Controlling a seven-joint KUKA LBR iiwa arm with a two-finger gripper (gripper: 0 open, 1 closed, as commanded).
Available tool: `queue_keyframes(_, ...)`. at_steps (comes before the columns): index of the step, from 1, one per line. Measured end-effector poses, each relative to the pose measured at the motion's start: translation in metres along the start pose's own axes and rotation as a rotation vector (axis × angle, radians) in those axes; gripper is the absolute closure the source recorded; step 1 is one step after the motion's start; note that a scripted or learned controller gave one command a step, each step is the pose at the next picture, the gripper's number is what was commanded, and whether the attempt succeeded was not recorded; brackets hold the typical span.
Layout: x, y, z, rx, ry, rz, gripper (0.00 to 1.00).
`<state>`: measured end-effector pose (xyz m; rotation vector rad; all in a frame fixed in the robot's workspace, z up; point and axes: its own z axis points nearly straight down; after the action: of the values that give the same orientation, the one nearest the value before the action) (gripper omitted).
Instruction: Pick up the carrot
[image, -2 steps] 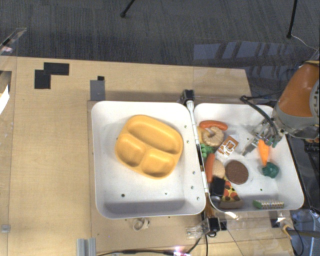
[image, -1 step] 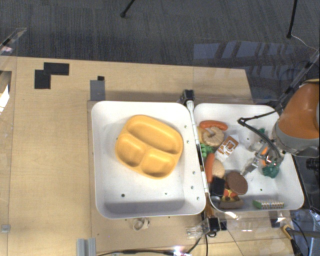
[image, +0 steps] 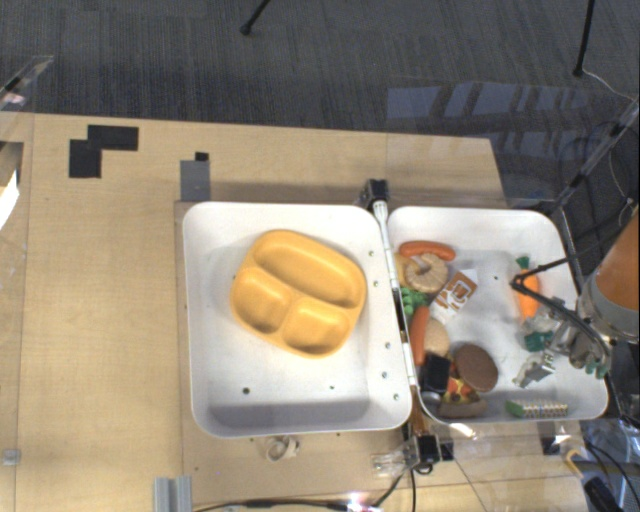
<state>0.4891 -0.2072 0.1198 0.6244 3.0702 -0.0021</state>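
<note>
Gripper (image: 540, 368) is seen low over the right bin (image: 497, 232), near its right wall; its spread cannot be told, and nothing is seen held. A small green piece (image: 536, 341) lies just beside it, and a green strip (image: 536, 408) sits near the bin's front wall.

Carrot (image: 527, 291) is found up-view of the gripper, by the right wall: short, orange, green top toward the far side, long axis roughly near-to-far. It is crossed by a dark cable.

A red-and-white packet (image: 456, 294) is noted mid-bin; its print is too small to be read. Toward the left wall, a bagel (image: 424, 271), a sausage (image: 426, 249), a brown disc (image: 476, 367) and a second long orange piece (image: 419, 328) are crowded together.

A yellow divided tray (image: 298, 291) is seen in the left bin (image: 215, 400). Both bins rest on the worktop (image: 100, 330).
</note>
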Motion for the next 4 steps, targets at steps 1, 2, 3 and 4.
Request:
queue_keyframes(1,-0.002,0.003,0.03,-0.003,-0.006,0.341,0.0)
queue_keyframes(2,-0.081,0.04,0.033,-0.004,0.003,0.548,0.0)
queue_keyframes(3,-0.109,0.061,0.032,-0.011,0.016,1.027,0.0)
queue_keyframes(4,-0.098,0.052,0.032,-0.01,0.005,0.795,0.0)
